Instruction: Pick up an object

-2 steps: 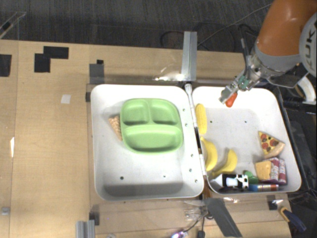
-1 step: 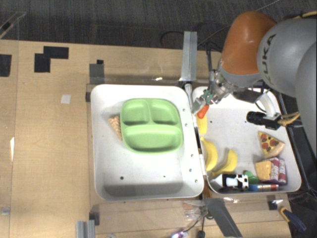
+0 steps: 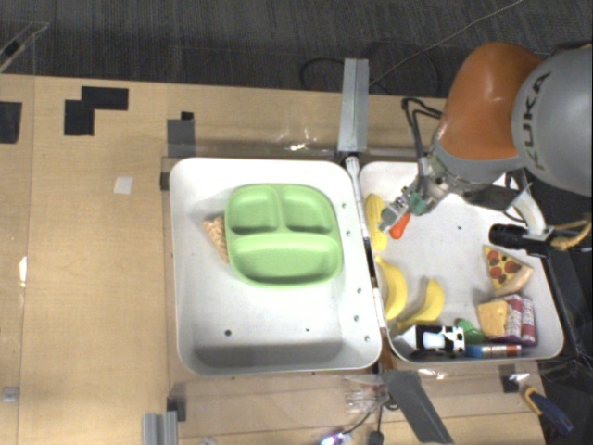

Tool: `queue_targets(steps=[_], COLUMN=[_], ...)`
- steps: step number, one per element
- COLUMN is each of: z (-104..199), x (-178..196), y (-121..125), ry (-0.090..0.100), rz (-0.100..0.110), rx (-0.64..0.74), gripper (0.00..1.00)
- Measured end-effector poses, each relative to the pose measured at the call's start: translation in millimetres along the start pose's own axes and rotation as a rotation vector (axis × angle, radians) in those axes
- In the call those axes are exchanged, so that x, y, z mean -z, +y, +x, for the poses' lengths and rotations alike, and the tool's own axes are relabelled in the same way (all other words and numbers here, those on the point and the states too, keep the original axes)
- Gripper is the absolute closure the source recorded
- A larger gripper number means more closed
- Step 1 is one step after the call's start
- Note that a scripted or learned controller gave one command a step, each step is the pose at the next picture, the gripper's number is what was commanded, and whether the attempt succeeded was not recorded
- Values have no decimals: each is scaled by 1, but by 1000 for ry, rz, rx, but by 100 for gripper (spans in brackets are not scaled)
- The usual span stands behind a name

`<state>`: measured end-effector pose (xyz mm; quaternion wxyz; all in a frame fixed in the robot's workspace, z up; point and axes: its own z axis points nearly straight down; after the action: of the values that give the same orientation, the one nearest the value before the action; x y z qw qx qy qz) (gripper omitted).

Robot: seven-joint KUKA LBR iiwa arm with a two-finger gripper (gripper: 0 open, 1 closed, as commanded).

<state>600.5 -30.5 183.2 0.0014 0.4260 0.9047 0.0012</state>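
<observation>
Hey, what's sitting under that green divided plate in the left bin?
A tan, speckled flat item pokes out from beneath the green plate's left edge, resting on the left bin's floor. The plate covers the rest of it, so I cannot identify it.

A light wood table [image 3: 83,276] fills the lower and left part of the view. Black blocky marks [image 3: 94,109] sit on its upper left, and a small pale square [image 3: 123,185] lies below them. Beyond the far edge runs a dark grey carpet floor [image 3: 232,17], with a thin cable [image 3: 463,26] curving across it at upper right. A grey metal bar [image 3: 354,105] stands at the table's far edge. The light is even and soft.
</observation>
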Motion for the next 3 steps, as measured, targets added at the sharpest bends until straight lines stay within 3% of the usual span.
queue_targets(steps=[2, 3], z=[-3, -36], x=[18, 0], y=[4, 33], ry=[-3, -1], rz=[-8, 0], rx=[-1, -145], gripper=[100, 100])
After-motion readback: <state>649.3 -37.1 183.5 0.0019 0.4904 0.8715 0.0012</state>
